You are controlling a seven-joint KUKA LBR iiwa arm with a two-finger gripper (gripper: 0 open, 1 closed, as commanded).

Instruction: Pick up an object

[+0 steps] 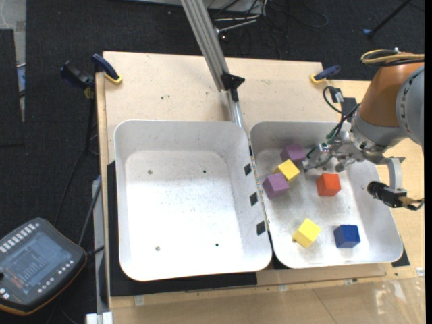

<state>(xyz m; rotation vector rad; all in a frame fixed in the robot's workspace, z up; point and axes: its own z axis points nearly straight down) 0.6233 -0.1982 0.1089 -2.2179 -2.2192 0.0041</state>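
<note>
- Claw was low in the right bin, at its upper middle; whether its fingers were spread or pressed together could not be told.
- Yellow cube lay just beside the claw's tip, between two purple cubes.
- Orange cube sat near the claw.
- Second yellow cube and blue cube lay nearer the front rim.
- Left bin sat alongside on the table.

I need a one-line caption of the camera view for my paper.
KUKA arm's gripper low in the right bin beside a yellow block, among purple, orange and blue blocks.
</note>
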